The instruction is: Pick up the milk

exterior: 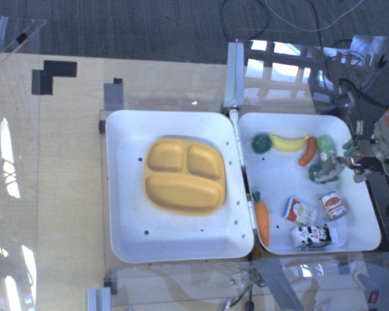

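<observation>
Two shallow white plastic bins (pixel 117 193) on a pale wooden bench (pixel 58 173). Left bin: mustard-yellow three-compartment tray (pixel 185 175). Right bin: white milk carton with black cow patches (pixel 314 236), orange carrot (pixel 262 220), yellow banana (pixel 288 144), dark green rounded vegetable (pixel 261 142), orange-red sausage (pixel 307 151), light green item (pixel 325 146), white-and-orange box (pixel 300 210), red-and-white can (pixel 333 205). Behind the bench, dark grey ribbed floor (pixel 117 18).

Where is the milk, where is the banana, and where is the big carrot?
milk (pixel 314 236): camera view, the middle of the cow-patterned carton's side.
banana (pixel 288 143): camera view, the middle of its yellow curve.
carrot (pixel 262 221): camera view, the middle of its orange body.
</observation>
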You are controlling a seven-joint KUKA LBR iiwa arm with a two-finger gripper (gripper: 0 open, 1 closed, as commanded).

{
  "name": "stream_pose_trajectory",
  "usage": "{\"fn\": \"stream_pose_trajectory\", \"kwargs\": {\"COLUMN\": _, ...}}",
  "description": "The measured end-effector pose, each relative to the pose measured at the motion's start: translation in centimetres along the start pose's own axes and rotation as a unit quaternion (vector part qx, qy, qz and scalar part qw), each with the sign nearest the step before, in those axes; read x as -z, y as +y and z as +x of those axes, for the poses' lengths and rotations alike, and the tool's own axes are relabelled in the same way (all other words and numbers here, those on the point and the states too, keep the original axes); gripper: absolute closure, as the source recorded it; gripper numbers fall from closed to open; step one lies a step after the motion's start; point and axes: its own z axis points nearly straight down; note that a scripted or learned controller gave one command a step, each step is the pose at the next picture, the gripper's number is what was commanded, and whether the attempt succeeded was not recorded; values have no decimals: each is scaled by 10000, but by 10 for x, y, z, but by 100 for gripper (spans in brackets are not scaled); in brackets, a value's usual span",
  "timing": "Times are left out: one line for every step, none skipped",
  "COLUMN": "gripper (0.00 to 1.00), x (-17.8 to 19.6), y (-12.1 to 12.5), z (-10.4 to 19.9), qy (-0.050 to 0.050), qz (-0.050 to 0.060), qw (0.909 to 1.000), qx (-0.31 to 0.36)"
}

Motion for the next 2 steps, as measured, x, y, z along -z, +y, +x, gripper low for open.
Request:
{"fn": "stream_pose_trajectory", "kwargs": {"gripper": 0, "x": -168, "y": -1, "z": -3, "qy": 0, "qz": -14, "qw": 9978, "qx": 666}}
{"fn": "stream_pose_trajectory", "kwargs": {"gripper": 0, "x": -23, "y": -1, "z": -35, "qy": -9, "qz": -20, "qw": 9999, "qx": 154}}
